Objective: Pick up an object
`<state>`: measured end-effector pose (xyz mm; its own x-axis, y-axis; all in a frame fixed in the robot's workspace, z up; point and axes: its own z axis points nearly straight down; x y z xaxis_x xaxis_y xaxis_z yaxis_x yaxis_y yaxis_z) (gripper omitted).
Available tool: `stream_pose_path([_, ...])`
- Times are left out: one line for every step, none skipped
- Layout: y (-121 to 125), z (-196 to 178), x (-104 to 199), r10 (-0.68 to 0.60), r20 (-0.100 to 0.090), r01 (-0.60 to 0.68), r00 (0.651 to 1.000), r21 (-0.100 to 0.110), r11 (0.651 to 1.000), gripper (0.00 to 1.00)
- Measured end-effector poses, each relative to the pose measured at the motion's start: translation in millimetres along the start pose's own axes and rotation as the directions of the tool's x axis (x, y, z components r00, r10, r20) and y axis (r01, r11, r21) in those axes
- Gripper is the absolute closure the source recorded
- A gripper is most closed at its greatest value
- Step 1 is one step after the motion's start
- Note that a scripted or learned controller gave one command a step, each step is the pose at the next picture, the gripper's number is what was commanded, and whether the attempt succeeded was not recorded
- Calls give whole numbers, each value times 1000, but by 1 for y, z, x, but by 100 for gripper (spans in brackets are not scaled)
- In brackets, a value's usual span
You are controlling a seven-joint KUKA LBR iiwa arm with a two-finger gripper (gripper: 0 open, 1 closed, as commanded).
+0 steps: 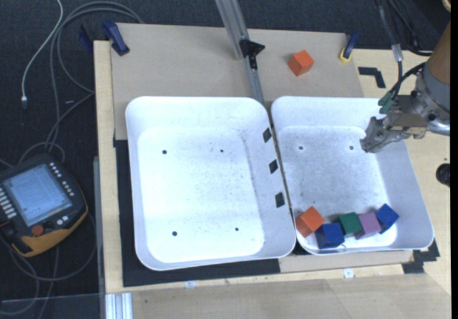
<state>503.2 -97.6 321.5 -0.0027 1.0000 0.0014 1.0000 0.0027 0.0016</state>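
The gripper (372, 140) hovers above the right bin (422, 189); its finger spacing cannot be told. Descend squarely over one block, preferably the orange block (310, 219), clear of neighbours.

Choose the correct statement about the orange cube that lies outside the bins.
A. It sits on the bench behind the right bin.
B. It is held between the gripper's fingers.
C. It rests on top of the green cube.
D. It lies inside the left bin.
A. The orange cube rests alone on the bare bench, beyond the far rim of the right bin, apart from the gripper and the green cube.
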Motion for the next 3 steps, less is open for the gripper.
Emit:
stream_pose_path([1,-11,0,-1,1,1,1000,-3,1000,100])
stream_pose_path([2,-21,0,-3,1,3,1000,-6,1000,100])
stream_pose_path([2,-32,1,-4,3,4,1000,-9,1000,100])
